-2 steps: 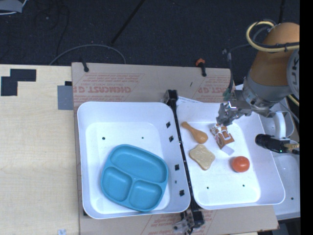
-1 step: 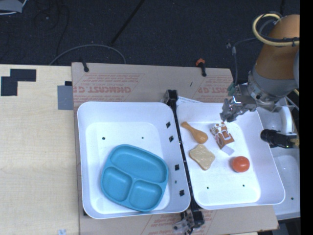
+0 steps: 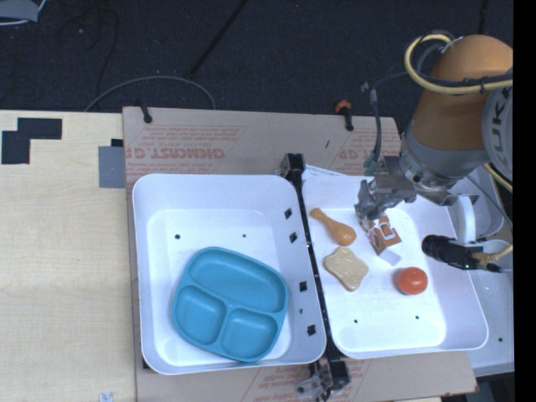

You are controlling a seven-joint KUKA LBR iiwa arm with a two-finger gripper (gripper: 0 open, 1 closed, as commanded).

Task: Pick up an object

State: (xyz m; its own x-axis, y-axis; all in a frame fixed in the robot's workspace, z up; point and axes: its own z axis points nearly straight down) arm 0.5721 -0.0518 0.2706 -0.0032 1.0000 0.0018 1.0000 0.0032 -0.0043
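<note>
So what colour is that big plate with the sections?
Blue; the divided plate shows clearly in the camera view.

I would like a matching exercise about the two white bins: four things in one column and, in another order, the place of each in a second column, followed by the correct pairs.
Things:
1. blue divided plate
2. red tomato
3. slice of bread
4. small brown and white packet

Places:
A. right bin, just below the gripper
B. left bin, toward its near side
C. right bin, toward its right side, nearer the camera than the packet
D. right bin, near the divider between the bins, below the tan drumstick

Pairs: 1-B, 2-C, 3-D, 4-A
</note>
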